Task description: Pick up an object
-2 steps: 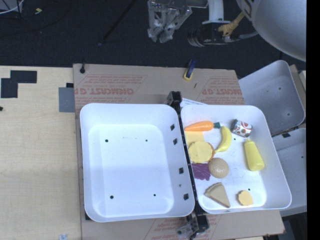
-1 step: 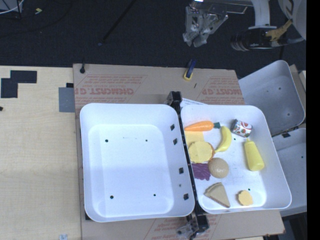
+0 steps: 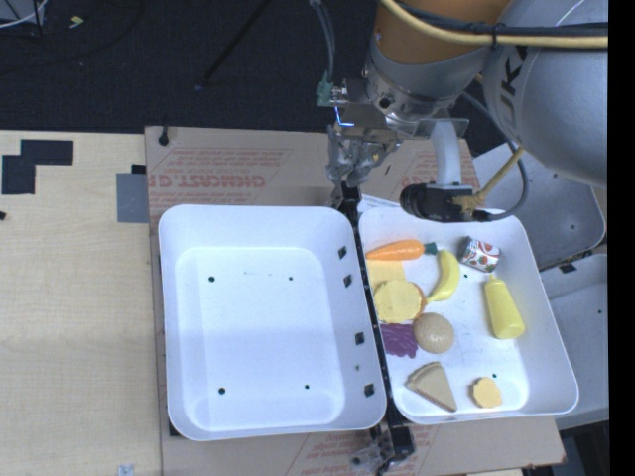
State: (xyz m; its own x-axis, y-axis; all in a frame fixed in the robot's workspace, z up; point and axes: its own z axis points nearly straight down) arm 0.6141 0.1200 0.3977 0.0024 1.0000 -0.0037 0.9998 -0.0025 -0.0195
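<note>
Over the bins' far dividing edge: grey two-finger gripper (image 3: pixel 349 181), nothing held, finger spread untellable. Nearby in right white bin (image 3: pixel 556 365), orange plastic carrot (image 3: pixel 395 251); left white bin (image 3: pixel 189 325) roomy.

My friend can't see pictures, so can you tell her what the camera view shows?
A grey robot arm's gripper hangs over the far edge where two white bins meet. The right bin holds toy food: a carrot, a banana, a yellow bottle, a potato and more.

Orange carrot (image 3: pixel 395 251), yellow banana (image 3: pixel 447 277), purple grapes (image 3: pixel 399 340), in a white bin (image 3: pixel 541 266).
</note>
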